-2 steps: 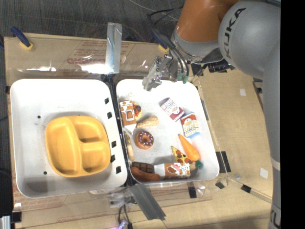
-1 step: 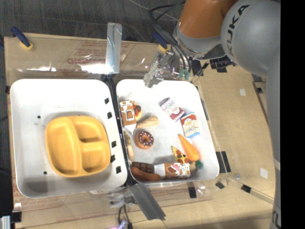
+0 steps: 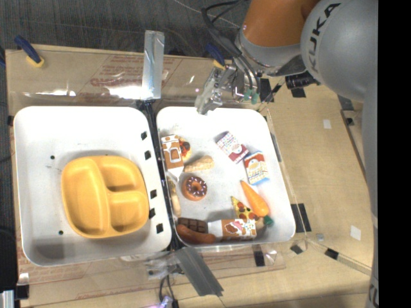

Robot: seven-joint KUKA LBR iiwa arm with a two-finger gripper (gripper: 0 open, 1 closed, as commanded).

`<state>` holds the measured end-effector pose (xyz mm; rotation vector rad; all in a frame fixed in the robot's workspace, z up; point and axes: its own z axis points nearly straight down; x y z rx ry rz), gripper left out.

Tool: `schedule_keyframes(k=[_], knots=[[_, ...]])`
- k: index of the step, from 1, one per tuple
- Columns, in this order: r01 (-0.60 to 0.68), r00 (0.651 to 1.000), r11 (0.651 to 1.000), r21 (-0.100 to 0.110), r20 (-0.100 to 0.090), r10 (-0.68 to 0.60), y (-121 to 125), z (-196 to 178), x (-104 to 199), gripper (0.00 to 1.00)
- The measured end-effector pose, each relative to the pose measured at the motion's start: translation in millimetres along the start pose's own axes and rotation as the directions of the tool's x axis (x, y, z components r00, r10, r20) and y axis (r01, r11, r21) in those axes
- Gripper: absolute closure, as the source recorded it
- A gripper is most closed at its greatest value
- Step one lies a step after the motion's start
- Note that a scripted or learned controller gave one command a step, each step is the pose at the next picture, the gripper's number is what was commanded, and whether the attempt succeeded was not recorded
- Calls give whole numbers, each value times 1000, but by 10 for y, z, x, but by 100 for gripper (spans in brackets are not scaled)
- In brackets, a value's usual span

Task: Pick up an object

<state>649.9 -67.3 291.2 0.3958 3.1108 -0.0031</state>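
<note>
Hovering at the upper middle of the frame, the gripper (image 3: 212, 95) hangs over the top rim of the right bin (image 3: 277, 172); whether anything sits in its grasp I cannot tell. Toy food lies lower in that bin: a donut (image 3: 194, 187), a carrot (image 3: 255, 199), small cartons. A yellow tray (image 3: 103, 194) fills the left bin (image 3: 32, 133)

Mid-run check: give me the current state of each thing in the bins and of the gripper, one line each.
gripper: raised over the right bin's far rim, holding nothing.
yellow divided tray: flat in the left bin, compartments bare.
donut: lying flat, mid right bin.
carrot: lying on its side.
two small cartons: lying flat, apart from each other.
chocolate bar: lying along the near wall.
</note>
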Motion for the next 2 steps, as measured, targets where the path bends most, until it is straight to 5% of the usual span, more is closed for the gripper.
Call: schedule_keyframes(k=[2], knots=[[6, 1000, 1000, 1, 7, -6, 11, -223, -17, 100]])
